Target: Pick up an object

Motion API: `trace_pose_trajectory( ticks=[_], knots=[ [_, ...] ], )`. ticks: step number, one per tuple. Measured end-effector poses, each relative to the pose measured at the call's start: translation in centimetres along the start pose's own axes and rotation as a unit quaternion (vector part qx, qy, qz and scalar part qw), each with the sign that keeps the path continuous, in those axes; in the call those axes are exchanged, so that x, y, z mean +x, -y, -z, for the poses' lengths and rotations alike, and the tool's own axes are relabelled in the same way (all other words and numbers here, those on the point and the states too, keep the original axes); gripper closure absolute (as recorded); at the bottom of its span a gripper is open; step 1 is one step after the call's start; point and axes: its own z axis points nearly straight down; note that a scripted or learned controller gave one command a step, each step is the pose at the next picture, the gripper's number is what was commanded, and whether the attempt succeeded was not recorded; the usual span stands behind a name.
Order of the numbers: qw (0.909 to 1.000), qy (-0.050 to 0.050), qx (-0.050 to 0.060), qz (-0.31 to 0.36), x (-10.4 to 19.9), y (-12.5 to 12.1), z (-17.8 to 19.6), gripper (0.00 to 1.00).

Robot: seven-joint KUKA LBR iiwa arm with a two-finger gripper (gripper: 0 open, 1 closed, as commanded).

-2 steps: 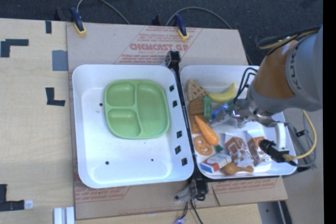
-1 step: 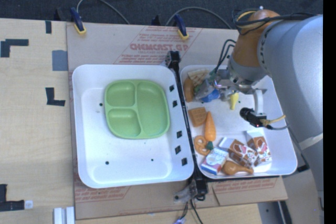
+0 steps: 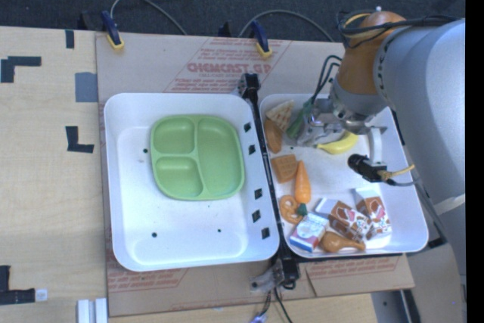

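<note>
The right bin [image 3: 408,238] holds several toy foods. Along its left side lie a waffle piece [image 3: 279,114], a brown roll [image 3: 272,138], an orange cracker [image 3: 285,166], a carrot [image 3: 302,182] and a pretzel [image 3: 289,206]. At the front sit a white and blue carton [image 3: 307,231], a drumstick [image 3: 337,242] and small printed boxes [image 3: 349,218]. My gripper [image 3: 316,126] is low in the bin's back part, just right of the waffle piece. A yellow banana [image 3: 337,144] pokes out beneath its right side, and something green [image 3: 302,117] shows at its left.
The left bin [image 3: 121,185] carries a green divided plate [image 3: 197,156]. A black clip divider [image 3: 257,163] runs between the bins. The grey arm with its orange band [image 3: 367,57] fills the upper right, and a black cabled part [image 3: 366,165] hangs over the right bin.
</note>
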Motion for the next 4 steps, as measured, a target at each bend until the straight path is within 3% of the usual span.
trace_pose_trajectory(
  ticks=[1,2,3,4],
  knots=[
    [1.0000,0.000,0.000,0.000,0.0,0.0,0.0,0.00],
    [0.9998,-0.006,0.018,-0.004,-0.9,-2.0,-1.2,0.00],
    [0.9999,-0.005,0.014,-0.002,-3.0,-2.2,-1.2,0.00],
    [1.0000,0.000,-0.002,0.000,-5.9,-2.7,8.9,0.00]
  ],
)
